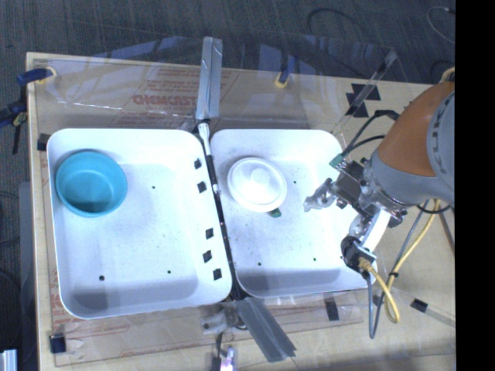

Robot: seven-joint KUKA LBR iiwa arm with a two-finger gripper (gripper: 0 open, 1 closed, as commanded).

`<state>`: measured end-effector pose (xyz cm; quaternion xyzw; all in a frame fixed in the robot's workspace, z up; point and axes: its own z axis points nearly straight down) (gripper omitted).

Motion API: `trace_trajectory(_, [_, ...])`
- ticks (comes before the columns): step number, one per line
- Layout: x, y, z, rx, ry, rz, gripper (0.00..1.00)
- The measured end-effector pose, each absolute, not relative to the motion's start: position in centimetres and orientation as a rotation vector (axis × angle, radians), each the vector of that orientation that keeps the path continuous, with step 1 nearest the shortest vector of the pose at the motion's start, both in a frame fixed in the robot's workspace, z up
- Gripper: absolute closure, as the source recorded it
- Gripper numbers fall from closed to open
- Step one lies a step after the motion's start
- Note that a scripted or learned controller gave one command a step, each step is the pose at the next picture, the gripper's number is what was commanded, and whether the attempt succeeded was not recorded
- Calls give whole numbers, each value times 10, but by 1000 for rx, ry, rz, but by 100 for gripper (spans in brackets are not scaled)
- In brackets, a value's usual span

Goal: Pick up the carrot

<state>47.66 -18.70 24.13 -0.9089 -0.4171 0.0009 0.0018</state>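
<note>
Carrot is hard to make out; a small dark green speck (274,212) touching the lower right edge of the white bowl (257,183) may be part of it, the rest hidden or too small to tell; the bowl sits upside down in the right bin (309,277); gripper (315,202) hangs just right of the bowl, whether its jaws are parted or closed I cannot tell; a blue bowl (91,182) rests well left of the white bowl, in the left bin (139,284).
</note>
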Motion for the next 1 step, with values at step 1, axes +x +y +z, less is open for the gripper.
trace_trajectory(1, [478,-202,92,-3023,-835,0,0])
